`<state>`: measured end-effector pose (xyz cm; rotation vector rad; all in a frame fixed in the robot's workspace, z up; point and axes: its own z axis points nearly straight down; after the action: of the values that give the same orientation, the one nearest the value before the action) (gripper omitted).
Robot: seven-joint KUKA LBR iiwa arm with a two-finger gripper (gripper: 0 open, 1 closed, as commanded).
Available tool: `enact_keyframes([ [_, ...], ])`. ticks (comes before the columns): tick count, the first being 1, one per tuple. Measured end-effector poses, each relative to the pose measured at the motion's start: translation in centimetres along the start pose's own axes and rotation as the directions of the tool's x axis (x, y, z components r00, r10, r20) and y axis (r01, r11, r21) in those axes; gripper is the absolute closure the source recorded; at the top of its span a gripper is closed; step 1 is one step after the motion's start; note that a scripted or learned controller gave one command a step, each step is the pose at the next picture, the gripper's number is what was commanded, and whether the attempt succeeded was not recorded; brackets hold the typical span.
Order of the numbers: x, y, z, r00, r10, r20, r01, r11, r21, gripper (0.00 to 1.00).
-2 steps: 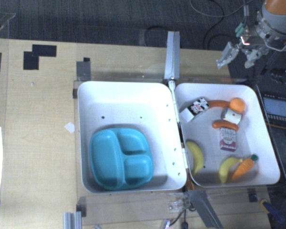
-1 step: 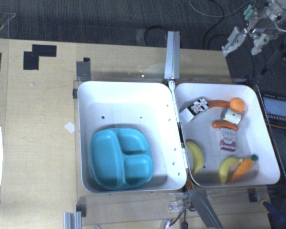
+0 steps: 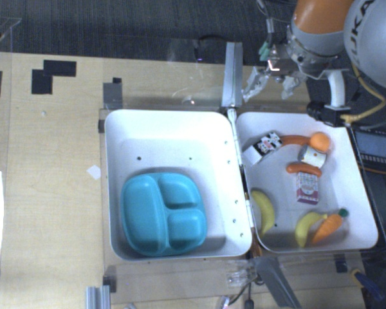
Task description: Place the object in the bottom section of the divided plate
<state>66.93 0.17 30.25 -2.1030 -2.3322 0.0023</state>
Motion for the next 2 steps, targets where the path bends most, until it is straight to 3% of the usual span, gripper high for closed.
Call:
enact_keyframes([
  [1, 0.5, 0.1, -4.8, 0.999, 0.033, 0.0, -0.033, 0.999, -0.003, 0.0],
  [2, -2.4, -0.2, -8.7, 0.992, 0.125, 0.001, -0.125, 0.992, -0.003, 0.0],
])
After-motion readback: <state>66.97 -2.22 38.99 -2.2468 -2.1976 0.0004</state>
